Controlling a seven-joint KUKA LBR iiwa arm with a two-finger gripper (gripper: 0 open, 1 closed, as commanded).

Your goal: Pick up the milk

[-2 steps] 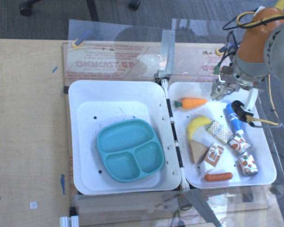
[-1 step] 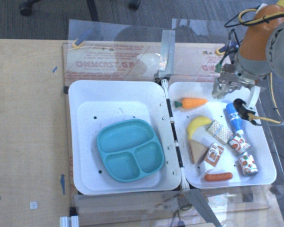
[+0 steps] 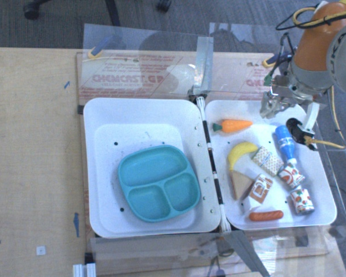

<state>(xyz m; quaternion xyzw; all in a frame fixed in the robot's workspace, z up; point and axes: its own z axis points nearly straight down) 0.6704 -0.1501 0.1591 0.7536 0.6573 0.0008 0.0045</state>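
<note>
Plainly visible at the far right corner of the right bin (image 3: 328, 212): the claw (image 3: 288, 111), held above the bin floor, fingers spread apart with nothing between them. Hangs near a blue bottle (image 3: 284, 143) and just right of a carrot (image 3: 233, 126). Further toward the front, can make out the milk (image 3: 259, 189), a small carton lying tilted near the middle of that same bin, well apart from the claw. Sits touching a tan wedge (image 3: 240, 183) on its left, with a patterned box (image 3: 267, 160) just behind and a red sausage (image 3: 265, 215) just in front. Beside it on the right, two small cans (image 3: 290, 176). Over in the left bin (image 3: 98, 154) on the tabletop (image 3: 29, 154), a teal divided plate (image 3: 132, 178).
</note>
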